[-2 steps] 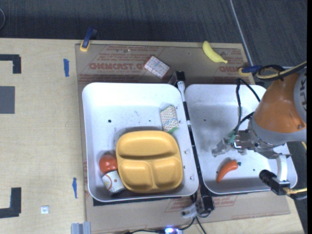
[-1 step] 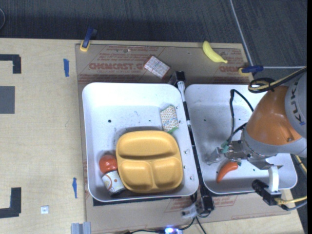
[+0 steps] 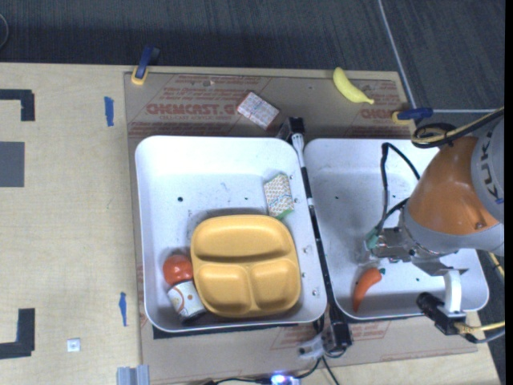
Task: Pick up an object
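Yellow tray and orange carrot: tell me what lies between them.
In the camera view, the two bins' adjoining white walls with a dark strip separate the yellow tray from the orange carrot; nothing else lies there.

A light wooden bench fills most of the view. Dark grey carpet runs along the 12 o'clock edge. A brown cardboard sheet lies on the bench. Blue tape bits sit toward 9 o'clock.
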Robot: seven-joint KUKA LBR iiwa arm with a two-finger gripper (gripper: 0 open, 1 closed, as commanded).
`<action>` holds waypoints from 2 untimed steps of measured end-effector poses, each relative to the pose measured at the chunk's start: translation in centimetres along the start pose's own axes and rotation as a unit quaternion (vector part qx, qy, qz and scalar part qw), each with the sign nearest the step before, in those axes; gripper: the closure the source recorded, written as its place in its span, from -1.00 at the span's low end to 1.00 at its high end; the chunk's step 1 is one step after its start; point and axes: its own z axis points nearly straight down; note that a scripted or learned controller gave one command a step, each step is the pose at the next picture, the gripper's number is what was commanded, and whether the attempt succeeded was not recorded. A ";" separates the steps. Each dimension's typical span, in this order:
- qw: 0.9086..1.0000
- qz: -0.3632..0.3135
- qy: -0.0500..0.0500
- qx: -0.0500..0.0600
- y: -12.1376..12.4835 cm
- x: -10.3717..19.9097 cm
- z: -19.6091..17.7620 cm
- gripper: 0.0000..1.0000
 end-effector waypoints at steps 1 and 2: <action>1.000 0.000 0.000 0.000 0.0 0.0 0.0 -1.00; 1.000 0.000 0.000 0.003 -0.2 0.2 1.0 -1.00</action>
